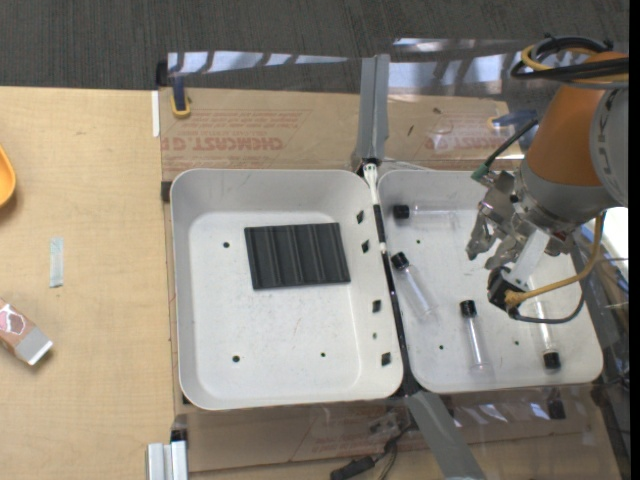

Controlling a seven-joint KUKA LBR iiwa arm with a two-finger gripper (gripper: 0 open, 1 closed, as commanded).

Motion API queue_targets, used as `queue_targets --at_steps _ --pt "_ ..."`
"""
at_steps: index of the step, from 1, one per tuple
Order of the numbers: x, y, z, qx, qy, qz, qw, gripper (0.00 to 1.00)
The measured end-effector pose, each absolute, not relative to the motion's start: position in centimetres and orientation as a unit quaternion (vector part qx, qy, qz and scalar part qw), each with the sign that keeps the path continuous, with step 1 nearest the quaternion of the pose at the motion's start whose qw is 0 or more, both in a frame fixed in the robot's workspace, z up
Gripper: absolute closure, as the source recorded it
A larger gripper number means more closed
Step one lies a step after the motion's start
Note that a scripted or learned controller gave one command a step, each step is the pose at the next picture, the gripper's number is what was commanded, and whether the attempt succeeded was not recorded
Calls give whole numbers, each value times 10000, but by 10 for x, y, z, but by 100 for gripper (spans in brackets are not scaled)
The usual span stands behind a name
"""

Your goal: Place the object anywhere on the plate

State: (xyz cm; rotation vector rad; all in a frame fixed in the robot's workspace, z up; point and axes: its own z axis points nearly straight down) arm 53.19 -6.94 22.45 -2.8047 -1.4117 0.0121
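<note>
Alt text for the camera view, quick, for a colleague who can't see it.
The grey-and-orange arm hangs over the right bin, where several clear black-capped tubes lie; the dark ribbed plate sits bare in the left bin.

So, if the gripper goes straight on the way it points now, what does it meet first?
Probably the bare floor of the shallow white right bin, under the two-finger gripper, not the nearest clear black-capped tube; depth is unclear.

Single fixed camera above the bench (80,168), looking down at a slant, far enough back to take in left bin (200,368) and right bin (440,368) whole, dark plate (297,255) near frame centre, arm (575,158) entering from the right
</note>
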Motion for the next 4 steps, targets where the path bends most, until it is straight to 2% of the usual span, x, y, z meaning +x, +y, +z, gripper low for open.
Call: queue_targets --at_steps 1,2,3,4 --pt "493 24 218 -8921 -4519 26 -1 100" --pt "477 128 226 -8872 -4613 27 -2 100" --pt "551 153 319 -8478 -5304 26 -7 100" --pt "524 228 297 -8974 -4411 31 -10 100"
